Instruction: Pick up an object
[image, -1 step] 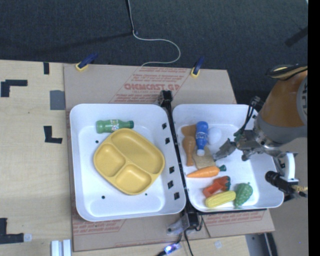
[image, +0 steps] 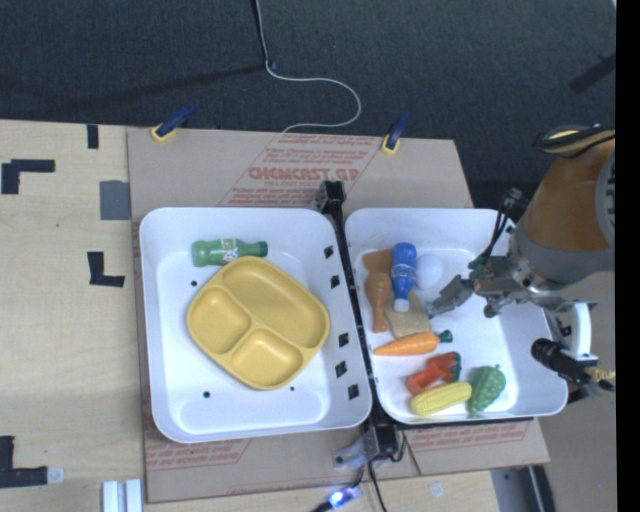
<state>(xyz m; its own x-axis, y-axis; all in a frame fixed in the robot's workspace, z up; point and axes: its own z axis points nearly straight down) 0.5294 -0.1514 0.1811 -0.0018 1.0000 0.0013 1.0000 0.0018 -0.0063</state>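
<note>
Camera view: claw (image: 447, 296) hangs just right of the blue bottle (image: 403, 272) in the right bin (image: 530, 400); its grip state is unclear.

Single camera sitting fixed above the bench, looking down at a slant. Far edge of the bench and dark floor lying toward the top of the frame, near edge toward the bottom. Both white bins falling fully inside the frame: left bin (image: 160, 330) sitting left of centre, right bin (image: 530, 370) sitting right of centre, touching along a middle seam. Arm (image: 570, 215) entering from the frame's right. Viewing from a moderate height, taking in cardboard underlay (image: 300, 170) around the bins.
</note>
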